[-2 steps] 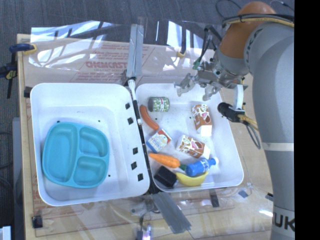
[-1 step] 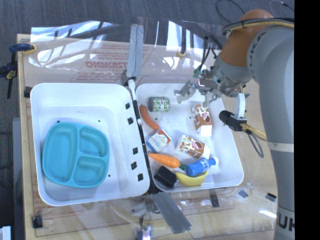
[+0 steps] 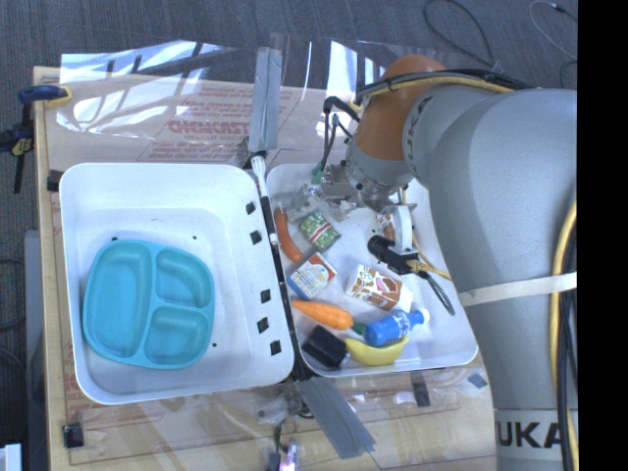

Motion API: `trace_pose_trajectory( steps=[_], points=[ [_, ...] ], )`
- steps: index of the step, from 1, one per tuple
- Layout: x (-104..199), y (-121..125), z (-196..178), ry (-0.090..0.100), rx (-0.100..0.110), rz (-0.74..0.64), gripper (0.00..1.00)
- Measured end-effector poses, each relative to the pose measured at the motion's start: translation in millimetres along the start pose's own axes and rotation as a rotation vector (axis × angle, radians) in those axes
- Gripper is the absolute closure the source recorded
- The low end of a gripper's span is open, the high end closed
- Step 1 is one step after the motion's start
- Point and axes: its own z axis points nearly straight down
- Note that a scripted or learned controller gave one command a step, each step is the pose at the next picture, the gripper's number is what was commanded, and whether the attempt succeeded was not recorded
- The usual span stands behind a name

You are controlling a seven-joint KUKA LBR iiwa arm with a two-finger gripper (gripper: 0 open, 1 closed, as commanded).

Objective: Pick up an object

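reaching in from the right, the grey arm ends in the gripper [image 3: 332,188], which hangs over the far left part of the right bin [image 3: 453,334], close to that bin's far edge. the wrist and its fittings crowd the spot, so i cannot tell whether the gripper is spread or pressed together, and nothing can be seen held in it.

just on the near side of the gripper lies a green carton [image 3: 319,230], tilted, near the middle of the bin's left half. beside it, along the bin's left edge, lies an orange sausage [image 3: 286,235], running from far to near. nearer still along that edge sits a small white carton [image 3: 311,277], and just past it a carrot [image 3: 325,313] lies crosswise, its tip toward the left edge. a juice box [image 3: 377,287] lies flat near the bin's centre, to the right of the small carton.

at the near edge of the right bin a black block [image 3: 325,347] sits in the near left corner. beside it a banana [image 3: 380,352] curves along the near edge, with a blue bottle [image 3: 393,326] lying on or just against it.

the left bin [image 3: 108,192] touches the right bin along their shared edge. a blue tray [image 3: 147,302] with several compartments lies flat in its near left part. both bins stand on the surface [image 3: 147,130], which is covered with clear sheeting at its far edge.
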Motion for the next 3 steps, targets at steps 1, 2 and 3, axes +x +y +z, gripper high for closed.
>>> trace_pose_trajectory(
  steps=[1, 2, 3],
  points=[
    [1, -1, -6, 0.001, 0.007, -0.003, 1.00],
    [1, -1, -6, 0.001, 0.007, -0.004, 0.00],
    [-35, -52, 0, 0.002, 0.001, -0.211, 0.00]
  ],
)
